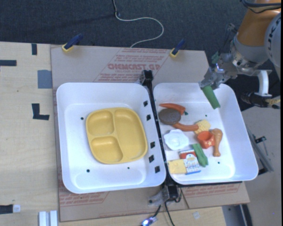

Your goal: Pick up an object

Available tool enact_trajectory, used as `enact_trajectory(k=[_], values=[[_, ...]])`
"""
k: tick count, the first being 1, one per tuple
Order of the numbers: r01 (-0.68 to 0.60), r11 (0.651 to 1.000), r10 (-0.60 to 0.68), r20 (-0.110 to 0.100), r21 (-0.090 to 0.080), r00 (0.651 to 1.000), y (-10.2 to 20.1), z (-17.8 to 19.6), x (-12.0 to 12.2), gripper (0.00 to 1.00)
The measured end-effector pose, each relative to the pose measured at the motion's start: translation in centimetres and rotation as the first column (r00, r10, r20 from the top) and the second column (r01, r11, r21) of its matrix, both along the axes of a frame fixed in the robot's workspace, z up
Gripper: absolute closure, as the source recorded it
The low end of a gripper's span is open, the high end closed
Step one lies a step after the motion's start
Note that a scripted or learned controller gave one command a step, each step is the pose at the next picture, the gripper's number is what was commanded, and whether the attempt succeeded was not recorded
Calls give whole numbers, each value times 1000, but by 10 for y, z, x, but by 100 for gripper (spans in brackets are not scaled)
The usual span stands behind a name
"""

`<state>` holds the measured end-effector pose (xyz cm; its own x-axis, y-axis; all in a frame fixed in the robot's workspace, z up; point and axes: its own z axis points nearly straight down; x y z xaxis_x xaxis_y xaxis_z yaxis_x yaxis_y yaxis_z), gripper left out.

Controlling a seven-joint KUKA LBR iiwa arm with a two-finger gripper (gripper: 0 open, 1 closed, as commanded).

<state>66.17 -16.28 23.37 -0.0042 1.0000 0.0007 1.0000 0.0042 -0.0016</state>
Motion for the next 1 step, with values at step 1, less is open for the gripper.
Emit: enact_trajectory(k=[1], values=[[0, 1000, 0, -3, 0, 1000, 49, -15, -29, 100]])
